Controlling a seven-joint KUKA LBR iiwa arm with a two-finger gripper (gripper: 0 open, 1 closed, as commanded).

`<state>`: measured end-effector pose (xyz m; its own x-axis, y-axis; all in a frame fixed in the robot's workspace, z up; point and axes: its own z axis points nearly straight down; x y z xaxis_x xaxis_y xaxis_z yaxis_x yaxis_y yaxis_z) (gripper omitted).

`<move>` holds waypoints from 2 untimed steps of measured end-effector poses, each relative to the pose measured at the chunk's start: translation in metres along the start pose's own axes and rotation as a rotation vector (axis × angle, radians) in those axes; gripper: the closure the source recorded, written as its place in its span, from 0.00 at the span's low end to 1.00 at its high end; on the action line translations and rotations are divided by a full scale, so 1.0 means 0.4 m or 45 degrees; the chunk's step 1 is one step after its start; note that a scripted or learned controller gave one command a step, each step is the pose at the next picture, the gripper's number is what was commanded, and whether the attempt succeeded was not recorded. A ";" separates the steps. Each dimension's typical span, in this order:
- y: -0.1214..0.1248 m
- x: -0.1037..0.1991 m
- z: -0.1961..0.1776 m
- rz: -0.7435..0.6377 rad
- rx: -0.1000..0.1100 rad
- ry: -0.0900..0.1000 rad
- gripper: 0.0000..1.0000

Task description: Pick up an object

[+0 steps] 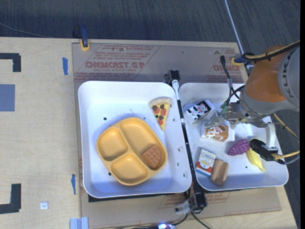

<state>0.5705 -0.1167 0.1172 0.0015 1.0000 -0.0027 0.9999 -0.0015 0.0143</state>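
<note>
On the worktop (38, 128), the left bin (90, 142) holds a yellow divided tray (125, 151) with a waffle (152, 156) in one compartment; a pizza slice (161, 109) lies beside it. In the right bin (281, 178) lie a black-and-white carton (198, 110), a juice box (206, 161) touching a bread roll (219, 171), purple grapes (239, 147) and a banana (256, 159). The arm (271, 82) bends down from the right, its tool (223, 114) low over a clear packet (215, 131); I cannot tell its opening.

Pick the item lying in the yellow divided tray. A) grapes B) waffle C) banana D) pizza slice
B, the waffle sits in one compartment of the yellow divided tray, while the pizza slice lies on the bin floor beside it.
</note>
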 end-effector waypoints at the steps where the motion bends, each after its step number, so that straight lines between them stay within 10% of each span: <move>1: 0.000 -0.001 0.016 0.000 -0.008 -0.002 0.00; 2: 0.001 0.004 0.024 0.000 -0.011 -0.001 0.00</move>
<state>0.5712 -0.1150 0.1077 0.0019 1.0000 -0.0037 0.9997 -0.0018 0.0231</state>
